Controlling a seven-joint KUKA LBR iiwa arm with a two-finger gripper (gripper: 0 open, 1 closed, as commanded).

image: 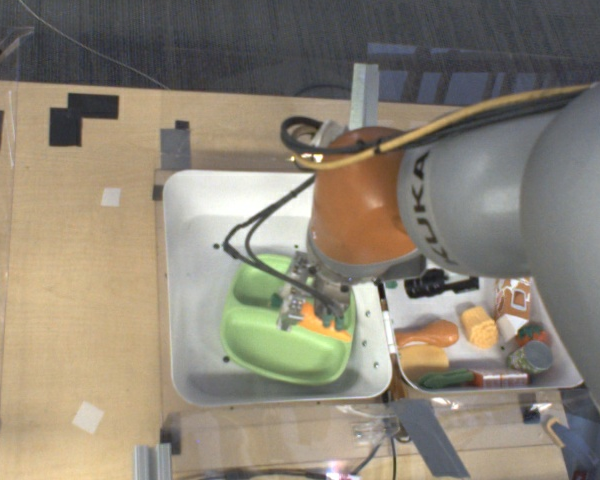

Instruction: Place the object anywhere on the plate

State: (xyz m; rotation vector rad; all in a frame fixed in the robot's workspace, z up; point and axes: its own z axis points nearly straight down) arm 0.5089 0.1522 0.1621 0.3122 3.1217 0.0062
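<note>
A light green plate (270,343) lies in the left white bin (195,298), toward its right side, with its front rim raised. My gripper (309,311) hangs low over the plate's right part, under the orange wrist band. A small orange object (318,320) shows between the two dark fingers, just above the plate's surface. The gripper is shut on it. The arm hides the plate's far right edge.
The right bin (405,373) holds several toy foods: an orange sausage (428,333), a yellow block (478,326), a green and red stick (470,378), a small carton (512,296). A black cable (260,223) loops over the left bin.
</note>
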